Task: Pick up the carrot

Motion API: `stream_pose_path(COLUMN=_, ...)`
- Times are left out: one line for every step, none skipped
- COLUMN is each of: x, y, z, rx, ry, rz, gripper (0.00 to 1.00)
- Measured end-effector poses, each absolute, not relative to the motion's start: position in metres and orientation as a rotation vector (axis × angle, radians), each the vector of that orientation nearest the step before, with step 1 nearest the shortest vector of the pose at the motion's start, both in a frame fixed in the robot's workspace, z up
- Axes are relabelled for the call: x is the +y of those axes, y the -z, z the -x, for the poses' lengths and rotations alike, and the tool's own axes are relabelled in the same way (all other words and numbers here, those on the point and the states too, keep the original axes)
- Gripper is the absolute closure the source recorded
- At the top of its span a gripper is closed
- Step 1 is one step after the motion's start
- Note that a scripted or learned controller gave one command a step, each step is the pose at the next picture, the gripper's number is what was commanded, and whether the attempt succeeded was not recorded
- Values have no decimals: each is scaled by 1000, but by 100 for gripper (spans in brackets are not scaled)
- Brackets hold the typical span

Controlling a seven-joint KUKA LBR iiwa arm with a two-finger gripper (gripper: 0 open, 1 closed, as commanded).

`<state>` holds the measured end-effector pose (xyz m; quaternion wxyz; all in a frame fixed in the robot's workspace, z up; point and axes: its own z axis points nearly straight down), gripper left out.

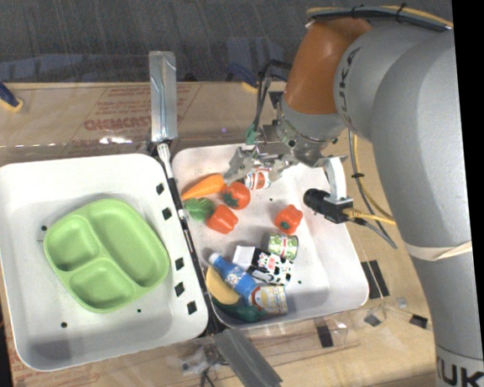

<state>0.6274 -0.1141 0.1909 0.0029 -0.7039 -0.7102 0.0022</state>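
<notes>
Reaching in from the right, the grey arm (pixel 385 92) with its orange band (pixel 319 59) lowers the hand (pixel 259 163) over the far part of the right bin (pixel 349 259). The fingers are lost among metal parts and a small red-and-white object, so whether they are apart or together cannot be told. That red-and-white object (pixel 257 179) lies directly under the hand; its identity is unclear. The carrot (pixel 203 186) lies just to the left of the hand, on the bin floor near the divider between the bins, long axis roughly left to right, with nothing clamped on it. Below and left of the hand a green vegetable (pixel 198 207) sits touching an orange-red pepper (pixel 221 219), and a second red pepper (pixel 236 195) lies just below the hand. A small orange-red pepper (pixel 288 218) rests alone below and to the right of the hand. Well below the hand, at the near end of the bin, a cluster is packed together: a blue bottle (pixel 232 275), a black-and-white carton (pixel 269 266), a small green-labelled can (pixel 284 245), a banana (pixel 218 290) and a further can (pixel 272 299). Far to the left of the hand, the left bin (pixel 20 250) holds a green three-compartment plate (pixel 104 253). Both bins rest on the counter (pixel 390 344).
</notes>
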Motion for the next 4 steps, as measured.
stream_pose_path(x=-103, y=-149, z=-622, rx=-2106, ry=-8, rz=2323, gripper=0)
stream_pose_path(x=-101, y=-176, z=-605, rx=-2095, ry=-8, rz=2332, gripper=0)
stream_pose_path(x=-116, y=-178, z=-645, rx=-1904, ry=-5, rz=2495, gripper=0)
stream_pose_path(x=-102, y=-164, z=-582, rx=-1881, ry=-10, rz=2509, gripper=0)
